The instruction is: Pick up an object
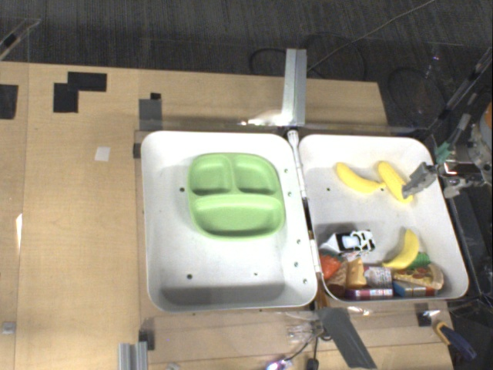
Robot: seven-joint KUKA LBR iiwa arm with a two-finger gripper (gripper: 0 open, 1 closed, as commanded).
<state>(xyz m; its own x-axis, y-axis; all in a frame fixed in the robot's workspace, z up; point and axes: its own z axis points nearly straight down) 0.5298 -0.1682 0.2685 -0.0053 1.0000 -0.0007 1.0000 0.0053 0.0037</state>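
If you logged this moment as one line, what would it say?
gripper: right bin's far right edge, beside two bananas | third banana: near clutter | left bin: green tray | nothing seen held

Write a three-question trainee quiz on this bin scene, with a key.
1. True or false: the green divided tray lies in the right bin.
2. How many bananas lie in the right bin?
3. The gripper is nearest: A) the tray, B) a banana by the bin's right rim, C) the red packets.

Key: 1. False, it lies in the left bin. 2. Three. 3. B.
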